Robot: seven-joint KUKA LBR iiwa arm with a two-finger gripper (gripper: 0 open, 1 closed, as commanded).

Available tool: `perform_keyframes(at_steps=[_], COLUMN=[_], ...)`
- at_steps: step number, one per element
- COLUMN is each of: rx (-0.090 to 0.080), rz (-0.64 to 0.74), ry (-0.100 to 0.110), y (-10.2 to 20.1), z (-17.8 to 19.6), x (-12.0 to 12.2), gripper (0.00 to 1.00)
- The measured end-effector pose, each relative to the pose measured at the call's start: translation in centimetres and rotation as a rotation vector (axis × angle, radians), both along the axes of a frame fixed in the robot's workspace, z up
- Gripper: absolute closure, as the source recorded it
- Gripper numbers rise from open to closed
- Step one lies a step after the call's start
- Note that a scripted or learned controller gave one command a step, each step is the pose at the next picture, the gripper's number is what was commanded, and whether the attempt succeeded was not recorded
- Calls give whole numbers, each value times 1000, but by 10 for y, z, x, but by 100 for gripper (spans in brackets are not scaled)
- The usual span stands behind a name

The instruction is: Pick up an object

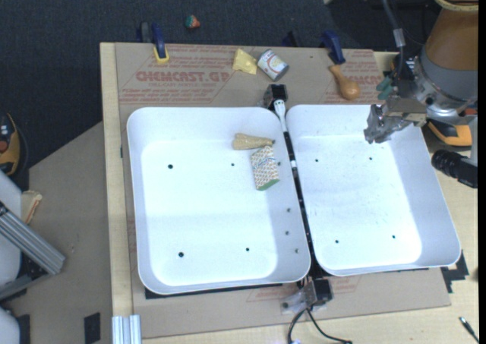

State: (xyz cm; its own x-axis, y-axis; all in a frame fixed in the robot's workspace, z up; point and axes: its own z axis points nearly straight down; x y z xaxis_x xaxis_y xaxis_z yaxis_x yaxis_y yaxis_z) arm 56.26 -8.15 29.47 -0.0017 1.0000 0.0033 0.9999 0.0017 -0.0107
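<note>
In the left bin (152,206), near its back right corner, lie a tan wedge-shaped piece (251,141) and, just in front of it, a patterned green-and-white packet (264,167). My gripper (377,131) hangs over the back right part of the right bin (425,228), far from both objects. It hangs at the end of the grey arm with the orange band. I see nothing between its fingers.
On the board behind the bins lie a yellow piece (244,62), a small white can (272,64), a black-and-white marker (277,99) and a brown wooden object (345,83). Blue clamps (159,39) hold the board's back edge.
</note>
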Motion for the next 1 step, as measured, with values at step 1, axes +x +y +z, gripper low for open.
perform_keyframes(at_steps=[1], rx=[-5], rz=[-3], ry=[-18], y=[-7], z=[56], x=[-25], gripper=[100])
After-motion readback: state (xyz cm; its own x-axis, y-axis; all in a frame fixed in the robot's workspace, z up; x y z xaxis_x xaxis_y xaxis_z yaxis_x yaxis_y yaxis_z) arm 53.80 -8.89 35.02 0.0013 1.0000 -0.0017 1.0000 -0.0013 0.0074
